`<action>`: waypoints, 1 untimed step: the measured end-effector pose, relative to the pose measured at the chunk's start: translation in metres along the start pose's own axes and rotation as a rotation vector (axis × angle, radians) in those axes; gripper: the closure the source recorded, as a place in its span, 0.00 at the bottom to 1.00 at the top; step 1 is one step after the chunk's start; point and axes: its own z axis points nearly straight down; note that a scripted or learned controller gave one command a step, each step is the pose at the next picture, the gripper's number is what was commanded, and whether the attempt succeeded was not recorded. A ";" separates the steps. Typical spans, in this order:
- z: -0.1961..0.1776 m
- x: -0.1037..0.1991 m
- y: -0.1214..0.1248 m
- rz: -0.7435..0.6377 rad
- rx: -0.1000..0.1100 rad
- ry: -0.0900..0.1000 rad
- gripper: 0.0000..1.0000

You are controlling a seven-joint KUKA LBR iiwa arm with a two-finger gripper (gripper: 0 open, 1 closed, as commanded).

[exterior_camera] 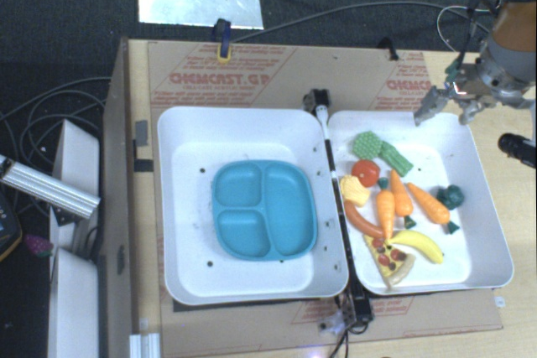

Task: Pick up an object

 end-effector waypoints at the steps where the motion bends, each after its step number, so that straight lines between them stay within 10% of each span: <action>1: 0.100 -0.027 -0.058 0.002 0.005 0.000 0.00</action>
